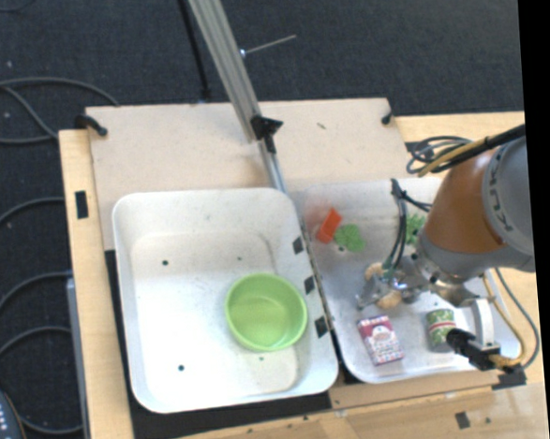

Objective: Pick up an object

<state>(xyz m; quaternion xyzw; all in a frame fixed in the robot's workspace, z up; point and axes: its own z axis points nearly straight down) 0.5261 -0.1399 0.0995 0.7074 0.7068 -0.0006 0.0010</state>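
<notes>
Leftmost, a green bowl (266,311) is sitting upright in the left bin (163,231), low and right of that bin's middle; it is looking like thin, stiff, light plastic, smooth enough to slip, so its rim would be the place to pinch. Moving right across the divide, the right bin (356,372) is holding the smaller candidates: an orange block (329,225) and a green block (350,238) lying just beside each other near the top, both probably light and rigid, best taken across their short flat sides. Lower down, a red-and-white carton (381,339) is lying flat; I am judging it light, slightly crushable, best gripped across its narrow width. Right of it a small green can (440,327) is standing near the bin's lower right, likely heavier, hard and round, so apt to roll out of a loose pinch. Between the blocks and the carton, the gripper (389,288) is hanging low over a small pale tan object (388,300), too blurred to name, which seems the likeliest target. Whether the jaws are parted or closed I cannot tell. The arm is reaching in from the right, its orange band (462,212) tilted down toward the bin, wrist bent leftward over the surface (186,150)
</notes>
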